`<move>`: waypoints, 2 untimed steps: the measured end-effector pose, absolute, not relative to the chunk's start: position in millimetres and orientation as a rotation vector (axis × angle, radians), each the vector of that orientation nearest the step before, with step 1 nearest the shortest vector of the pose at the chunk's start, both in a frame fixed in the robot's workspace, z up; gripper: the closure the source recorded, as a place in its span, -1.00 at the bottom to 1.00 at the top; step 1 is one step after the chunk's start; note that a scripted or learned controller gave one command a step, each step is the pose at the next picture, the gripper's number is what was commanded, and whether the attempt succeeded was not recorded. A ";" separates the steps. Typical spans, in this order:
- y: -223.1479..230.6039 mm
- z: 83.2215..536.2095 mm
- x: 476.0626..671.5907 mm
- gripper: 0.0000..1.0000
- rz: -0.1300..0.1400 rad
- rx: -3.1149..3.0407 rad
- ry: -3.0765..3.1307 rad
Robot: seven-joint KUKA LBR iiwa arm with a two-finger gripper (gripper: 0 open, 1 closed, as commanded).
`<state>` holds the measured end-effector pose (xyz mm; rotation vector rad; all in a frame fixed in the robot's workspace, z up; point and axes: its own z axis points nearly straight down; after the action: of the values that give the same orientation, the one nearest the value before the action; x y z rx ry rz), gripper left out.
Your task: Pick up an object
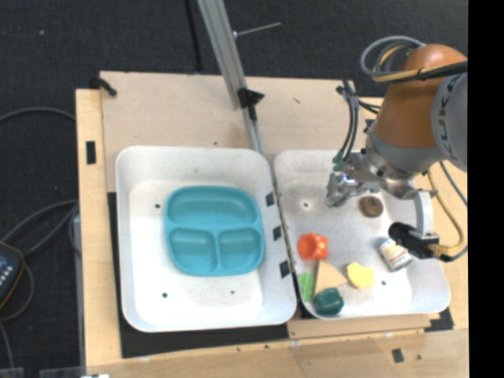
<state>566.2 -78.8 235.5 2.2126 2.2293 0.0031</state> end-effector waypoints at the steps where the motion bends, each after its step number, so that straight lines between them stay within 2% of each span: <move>1: -18.4 231.8 583.1 1.00 0.003 2.212 2.231; 2: 27.0 242.2 600.0 1.00 0.004 2.212 2.230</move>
<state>600.0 27.0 242.2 2.2124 2.2296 0.0042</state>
